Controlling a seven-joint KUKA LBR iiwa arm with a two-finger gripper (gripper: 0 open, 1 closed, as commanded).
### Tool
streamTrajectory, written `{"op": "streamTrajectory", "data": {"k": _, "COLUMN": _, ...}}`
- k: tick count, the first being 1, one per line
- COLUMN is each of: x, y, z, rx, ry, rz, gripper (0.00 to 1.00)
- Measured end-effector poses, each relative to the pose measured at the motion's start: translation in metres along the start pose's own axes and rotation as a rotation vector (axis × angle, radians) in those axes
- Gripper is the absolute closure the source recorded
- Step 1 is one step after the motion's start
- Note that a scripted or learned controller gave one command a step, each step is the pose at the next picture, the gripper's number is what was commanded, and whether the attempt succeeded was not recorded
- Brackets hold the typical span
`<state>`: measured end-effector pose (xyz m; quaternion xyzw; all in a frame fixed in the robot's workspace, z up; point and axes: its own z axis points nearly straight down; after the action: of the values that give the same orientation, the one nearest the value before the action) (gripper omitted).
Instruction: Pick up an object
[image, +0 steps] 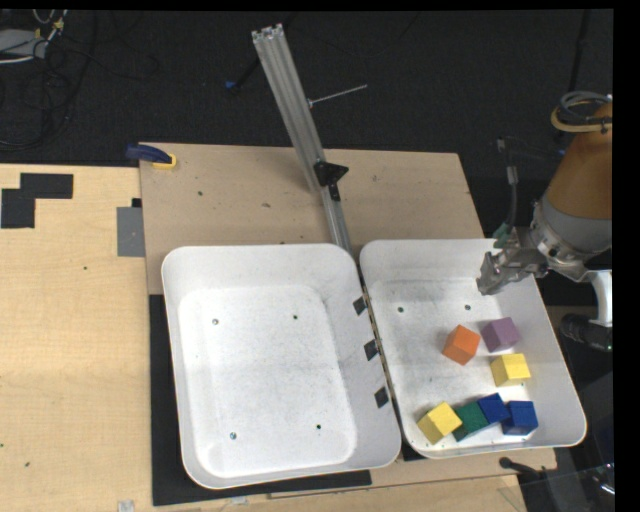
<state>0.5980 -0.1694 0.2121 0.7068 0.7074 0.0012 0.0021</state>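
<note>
Seven blocks, we note, lie below-left of the gripper (492, 277), the purple block (500, 333) nearest; grip state indeterminable.

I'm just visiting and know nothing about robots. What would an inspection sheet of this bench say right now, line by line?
Surface: wooden bench bearing two shallow white bins side by side, left bin and right bin.
Job's things: in the right bin, an orange block, purple block, yellow block, a second yellow block, green block and two blue blocks.
Clutter: a blue and yellow clamp at the bench's far left corner.
Grippers: gripper over the right bin's far right part, apart from the blocks, holding nothing.
Cables: cables on the dark floor at top left.
Surroundings: slanted metal rail; light wooden table on the left.
</note>
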Motion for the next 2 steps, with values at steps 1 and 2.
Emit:
{"op": "streamTrajectory", "data": {"k": 1, "x": -0.001, "y": 0.001, "z": -0.048, "rx": 0.001, "ry": 0.000, "rz": 0.000, "gripper": 1.00}}
{"op": "streamTrajectory", "data": {"k": 2, "x": 0.042, "y": 0.005, "z": -0.045, "rx": 0.008, "ry": 0.004, "rz": -0.002, "gripper": 1.00}}
